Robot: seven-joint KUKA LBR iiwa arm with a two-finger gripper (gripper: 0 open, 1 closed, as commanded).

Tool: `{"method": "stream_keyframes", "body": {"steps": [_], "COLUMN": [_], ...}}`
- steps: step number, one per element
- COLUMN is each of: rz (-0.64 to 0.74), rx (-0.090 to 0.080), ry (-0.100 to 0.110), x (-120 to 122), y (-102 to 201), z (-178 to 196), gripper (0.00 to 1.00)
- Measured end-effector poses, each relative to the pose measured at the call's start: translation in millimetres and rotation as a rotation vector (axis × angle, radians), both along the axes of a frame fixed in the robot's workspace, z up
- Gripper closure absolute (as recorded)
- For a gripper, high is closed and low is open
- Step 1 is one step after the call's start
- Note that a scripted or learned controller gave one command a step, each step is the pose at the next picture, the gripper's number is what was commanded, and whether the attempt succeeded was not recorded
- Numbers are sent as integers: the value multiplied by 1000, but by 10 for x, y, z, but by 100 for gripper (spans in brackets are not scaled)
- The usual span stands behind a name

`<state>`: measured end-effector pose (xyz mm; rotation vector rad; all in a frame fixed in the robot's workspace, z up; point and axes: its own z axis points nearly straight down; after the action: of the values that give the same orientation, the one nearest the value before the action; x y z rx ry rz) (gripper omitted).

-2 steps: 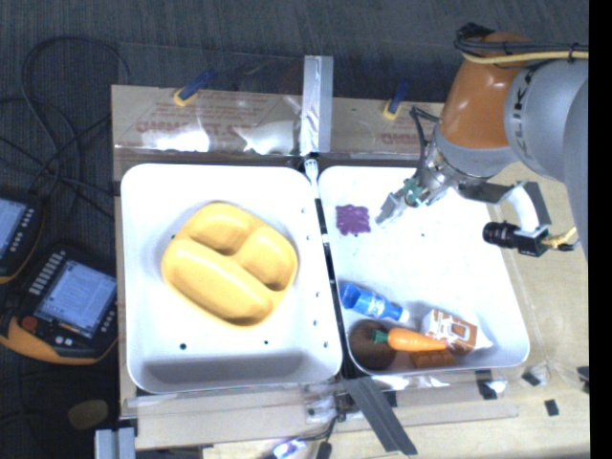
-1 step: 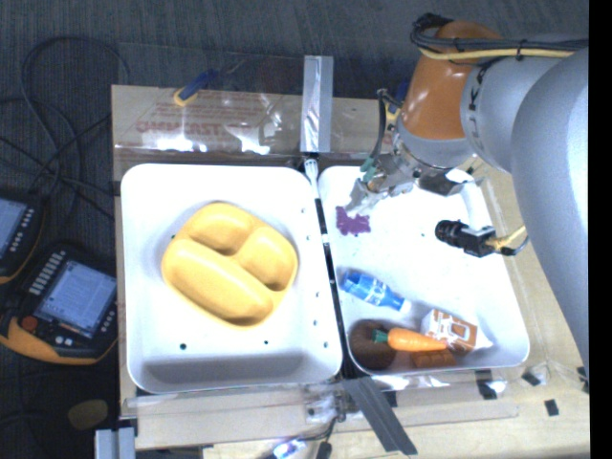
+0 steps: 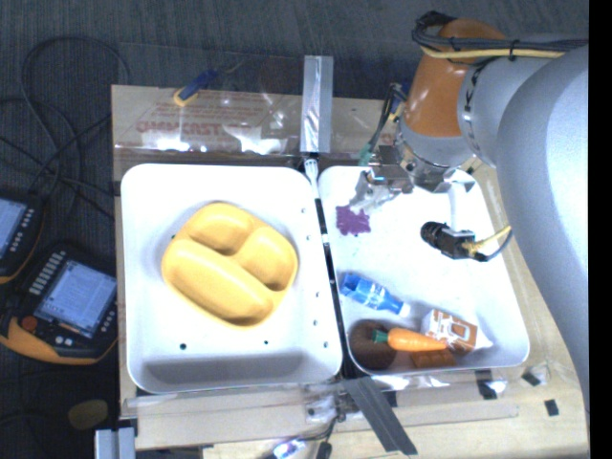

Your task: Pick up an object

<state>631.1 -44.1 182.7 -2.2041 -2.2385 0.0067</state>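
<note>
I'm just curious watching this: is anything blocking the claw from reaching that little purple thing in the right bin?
Nothing visible blocks it. The claw hangs just above and right of the purple piece, with bare bin floor around it.

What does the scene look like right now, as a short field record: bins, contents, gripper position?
left bin: holds a large yellow lumpy object
right bin: holds purple piece, blue bottle, carrot, brown round item, small orange-and-white carton
gripper: above the upper left of the right bin, just over the purple piece
held object: none visible
arm: enters from the right, orange band above the wrist
</note>
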Motion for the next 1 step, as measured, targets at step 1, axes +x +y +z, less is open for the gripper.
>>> {"method": "stream_keyframes", "body": {"steps": [1], "rz": [0], "rx": [-1], "ry": [0], "x": [1], "y": [-2], "z": [2], "gripper": [0]}}
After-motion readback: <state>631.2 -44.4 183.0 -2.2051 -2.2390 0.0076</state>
